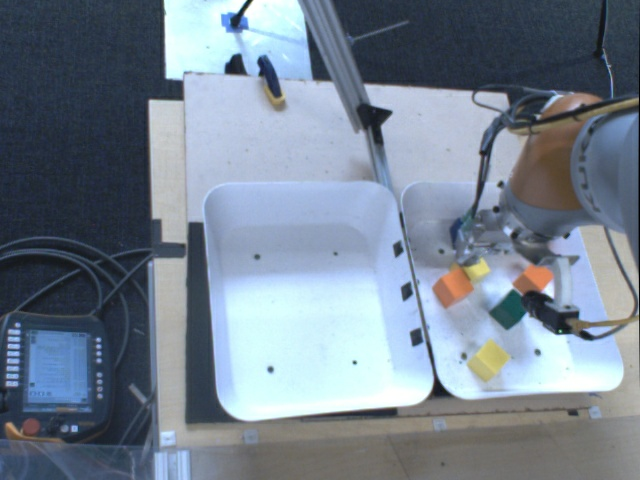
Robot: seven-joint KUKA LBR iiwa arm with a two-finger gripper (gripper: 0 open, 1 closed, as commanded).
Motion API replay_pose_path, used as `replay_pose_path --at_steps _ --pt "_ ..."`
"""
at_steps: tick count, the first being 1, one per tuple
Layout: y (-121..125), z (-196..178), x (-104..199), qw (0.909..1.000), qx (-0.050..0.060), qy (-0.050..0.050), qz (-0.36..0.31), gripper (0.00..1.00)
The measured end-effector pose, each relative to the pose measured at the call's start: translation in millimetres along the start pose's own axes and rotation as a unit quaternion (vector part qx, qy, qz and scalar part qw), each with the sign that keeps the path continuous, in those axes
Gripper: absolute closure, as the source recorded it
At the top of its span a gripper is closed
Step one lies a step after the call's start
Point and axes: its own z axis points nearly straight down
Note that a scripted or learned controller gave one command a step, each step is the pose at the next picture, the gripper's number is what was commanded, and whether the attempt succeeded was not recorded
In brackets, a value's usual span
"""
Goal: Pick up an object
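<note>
Gripper (470,251) low in the right white bin (600,368), over a small yellow cube (477,268); grip state cannot be judged. An orange cube (452,287) touches that yellow one, so centre squarely before closing. Green cube (508,310) and second yellow cube (489,360) lie apart.

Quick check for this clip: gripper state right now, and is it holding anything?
Gripper: low in the right bin, right above the small yellow block; open or closed cannot be told, and no object is visibly held.
</note>
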Motion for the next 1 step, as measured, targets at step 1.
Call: replay_pose_path --at_steps 1 --pt "10.7 -59.6 -5.8 1.0000 0.004 0.002 0.000 1.00"
